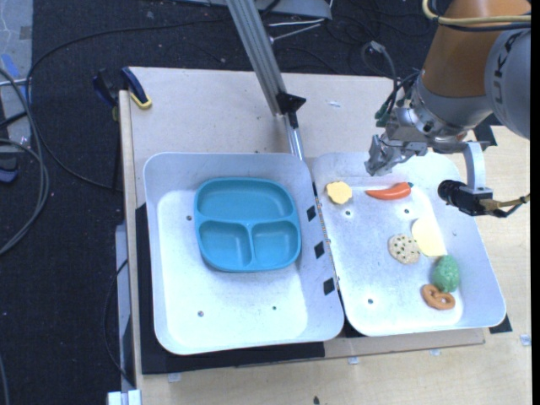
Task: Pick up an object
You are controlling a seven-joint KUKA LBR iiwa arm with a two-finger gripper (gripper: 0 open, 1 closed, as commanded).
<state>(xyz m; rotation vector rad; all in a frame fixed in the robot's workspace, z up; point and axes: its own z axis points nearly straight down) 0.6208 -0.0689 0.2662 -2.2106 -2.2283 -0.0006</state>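
Pick not done yet: gripper (384,160) hovers just above the red chili (389,192) at the right bin's (477,310) far edge, finger state can't tell, nothing visibly held; chili, cookie (404,248), broccoli (446,272) all lying in the right bin.

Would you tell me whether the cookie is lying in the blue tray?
No, the cookie lies in the right bin, apart from the blue tray.

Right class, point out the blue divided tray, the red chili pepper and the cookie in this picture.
blue divided tray (248,224): camera view, on the ridge between its compartments.
red chili pepper (389,191): camera view, on the middle of its body.
cookie (403,248): camera view, on the centre of its top face.
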